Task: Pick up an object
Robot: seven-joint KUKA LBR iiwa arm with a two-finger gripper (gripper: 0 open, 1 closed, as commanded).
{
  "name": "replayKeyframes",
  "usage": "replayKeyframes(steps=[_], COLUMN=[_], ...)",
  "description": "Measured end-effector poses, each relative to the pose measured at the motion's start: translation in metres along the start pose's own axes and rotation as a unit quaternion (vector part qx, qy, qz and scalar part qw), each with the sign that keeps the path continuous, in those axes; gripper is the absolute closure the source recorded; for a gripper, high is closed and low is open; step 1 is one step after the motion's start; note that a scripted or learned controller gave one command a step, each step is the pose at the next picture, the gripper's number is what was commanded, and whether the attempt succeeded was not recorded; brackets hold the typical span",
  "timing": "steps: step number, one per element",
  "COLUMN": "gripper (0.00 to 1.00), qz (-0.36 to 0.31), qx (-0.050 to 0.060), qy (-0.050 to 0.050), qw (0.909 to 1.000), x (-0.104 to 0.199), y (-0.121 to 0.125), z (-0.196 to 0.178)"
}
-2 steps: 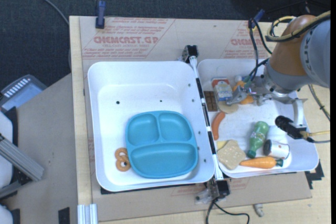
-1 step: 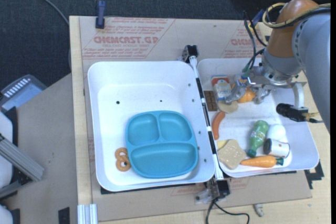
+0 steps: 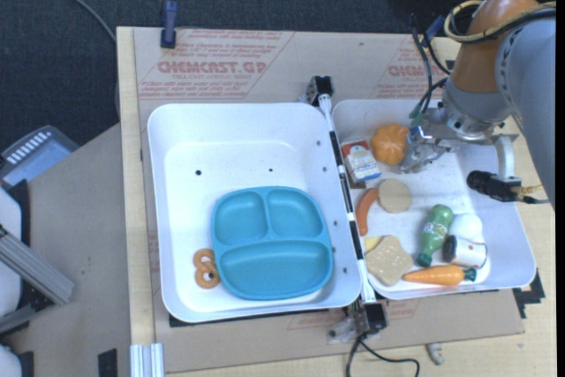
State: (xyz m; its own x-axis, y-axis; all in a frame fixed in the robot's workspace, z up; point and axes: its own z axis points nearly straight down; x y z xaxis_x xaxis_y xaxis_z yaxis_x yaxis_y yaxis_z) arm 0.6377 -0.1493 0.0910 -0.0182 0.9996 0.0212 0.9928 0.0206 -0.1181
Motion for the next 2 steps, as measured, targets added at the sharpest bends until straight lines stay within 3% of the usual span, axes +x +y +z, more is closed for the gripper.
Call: replayKeyframes(steps=[1, 2], gripper=[0.00, 0.00], qz=[0.000, 0.010], qx=[0.000, -0.058], qy=[0.000, -0.010], qw=[1.0000, 0.9982], x=[0.000, 0.002], y=[0.000, -0.133], z=[0.000, 0.023])
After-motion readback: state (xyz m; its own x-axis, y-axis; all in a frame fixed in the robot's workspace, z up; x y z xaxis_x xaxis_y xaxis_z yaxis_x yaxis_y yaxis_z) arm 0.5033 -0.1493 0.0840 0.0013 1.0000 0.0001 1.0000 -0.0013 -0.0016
